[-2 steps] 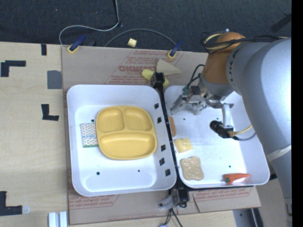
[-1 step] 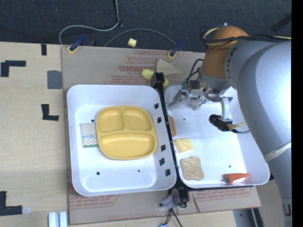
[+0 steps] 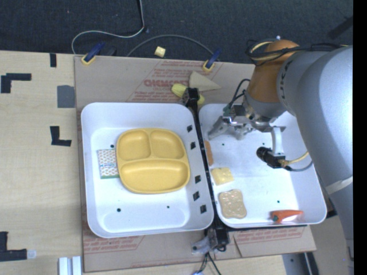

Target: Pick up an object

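Here, 4 loose objects are seen in the right bin [image 3: 304, 179]: a pale yellow block [image 3: 222, 176] near the bin's left wall, a tan textured slab [image 3: 232, 204] just below it, an orange carrot-like piece [image 3: 285, 215] at the lower right corner, and a thin orange strip [image 3: 209, 152] against the divider; none of these is held. The claw [image 3: 229, 126] is placed over the upper left part of the right bin, above the white floor and apart from the yellow block; its metal fingers [image 3: 216, 129] are seen spread, with nothing between them. A black fitting with a cable [image 3: 272, 156] hangs beside the wrist; the grey arm [image 3: 324, 105] with its orange band [image 3: 268, 79] enters from the right.

In the left bin [image 3: 92, 153] a yellow 3-compartment plate [image 3: 153, 160] is laid near the middle; a small patterned card [image 3: 107, 163] is found touching its left edge. Both bins are borne on a cardboard sheet [image 3: 166, 76] on the tabletop [image 3: 34, 171]; a yellow cube [image 3: 160, 51] lies beyond.
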`<state>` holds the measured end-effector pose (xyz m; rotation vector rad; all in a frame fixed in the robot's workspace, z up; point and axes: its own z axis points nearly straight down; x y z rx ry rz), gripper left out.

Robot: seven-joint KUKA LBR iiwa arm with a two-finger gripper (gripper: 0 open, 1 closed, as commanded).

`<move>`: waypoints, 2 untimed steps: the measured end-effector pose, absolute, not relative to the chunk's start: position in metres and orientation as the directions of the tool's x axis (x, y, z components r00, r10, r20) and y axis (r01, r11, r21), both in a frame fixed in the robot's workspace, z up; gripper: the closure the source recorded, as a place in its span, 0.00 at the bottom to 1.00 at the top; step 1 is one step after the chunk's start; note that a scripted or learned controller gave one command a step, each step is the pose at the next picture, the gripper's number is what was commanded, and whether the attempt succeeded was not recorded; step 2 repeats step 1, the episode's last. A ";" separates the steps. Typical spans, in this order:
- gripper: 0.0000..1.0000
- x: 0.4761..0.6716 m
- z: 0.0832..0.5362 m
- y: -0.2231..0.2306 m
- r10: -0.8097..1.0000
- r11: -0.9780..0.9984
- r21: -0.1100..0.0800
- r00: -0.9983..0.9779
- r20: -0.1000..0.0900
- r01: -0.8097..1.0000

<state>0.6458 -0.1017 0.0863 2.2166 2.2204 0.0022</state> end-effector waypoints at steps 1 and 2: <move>0.00 0.664 0.085 -0.095 1.000 0.002 0.001 -0.002 -0.001 1.000; 0.00 0.664 0.085 -0.095 1.000 0.002 0.001 -0.002 -0.001 1.000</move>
